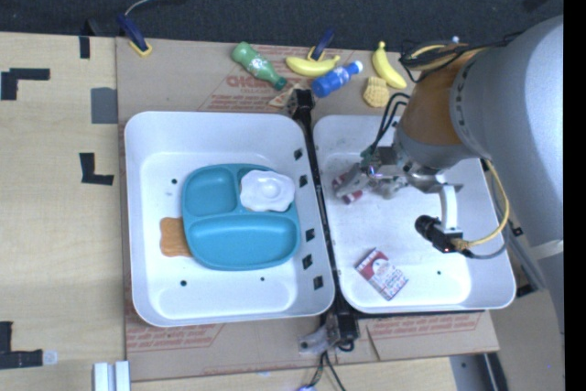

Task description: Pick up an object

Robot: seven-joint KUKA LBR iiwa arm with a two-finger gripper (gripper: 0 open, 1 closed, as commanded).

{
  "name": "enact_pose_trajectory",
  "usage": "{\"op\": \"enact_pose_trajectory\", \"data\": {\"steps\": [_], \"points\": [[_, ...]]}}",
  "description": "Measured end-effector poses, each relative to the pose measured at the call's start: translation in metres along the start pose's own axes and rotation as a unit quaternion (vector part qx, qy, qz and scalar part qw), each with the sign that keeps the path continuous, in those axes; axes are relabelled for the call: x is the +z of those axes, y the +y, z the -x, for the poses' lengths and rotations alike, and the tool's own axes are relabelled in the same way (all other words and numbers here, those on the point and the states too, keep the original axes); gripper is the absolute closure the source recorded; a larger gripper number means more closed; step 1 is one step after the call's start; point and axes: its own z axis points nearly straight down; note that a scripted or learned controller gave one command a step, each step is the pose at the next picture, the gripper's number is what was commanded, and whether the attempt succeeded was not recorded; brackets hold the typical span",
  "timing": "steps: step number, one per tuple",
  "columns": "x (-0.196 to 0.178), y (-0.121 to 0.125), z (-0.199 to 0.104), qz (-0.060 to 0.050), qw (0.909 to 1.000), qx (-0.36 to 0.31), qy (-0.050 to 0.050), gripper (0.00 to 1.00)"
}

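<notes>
My gripper (359, 180) is down in the right bin (476, 279), near its left wall. A small red and grey object (347, 189) lies right at the fingertips; I cannot tell if it sits between them. A red and white packet (381, 273) lies flat near the front of the same bin, well clear of the gripper. In the left bin (146, 197) a blue divided tray (240, 220) carries a white lump (267, 190), and an orange piece (171, 236) pokes out from under the tray's left side.
Behind the bins on the cardboard lie a green bottle (257, 65), two bananas (312, 65) (388, 67), a blue bottle (336, 78) and a yellow corn piece (375, 91). The black divider (316, 197) separates the bins. My arm's bulk covers the right bin's far right side.
</notes>
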Motion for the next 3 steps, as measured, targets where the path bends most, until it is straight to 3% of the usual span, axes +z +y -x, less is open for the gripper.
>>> {"op": "enact_pose_trajectory", "data": {"steps": [1, 2, 3], "points": [[0.001, 0.065, 0.022, -0.001, 1.0, 0.0, 0.0, 0.0], [0.0, -0.027, 0.008, -0.003, 1.0, 0.001, 0.0, 0.0], [0.001, 0.052, 0.008, -0.002, 1.0, 0.0, 0.0, 0.0]]}}
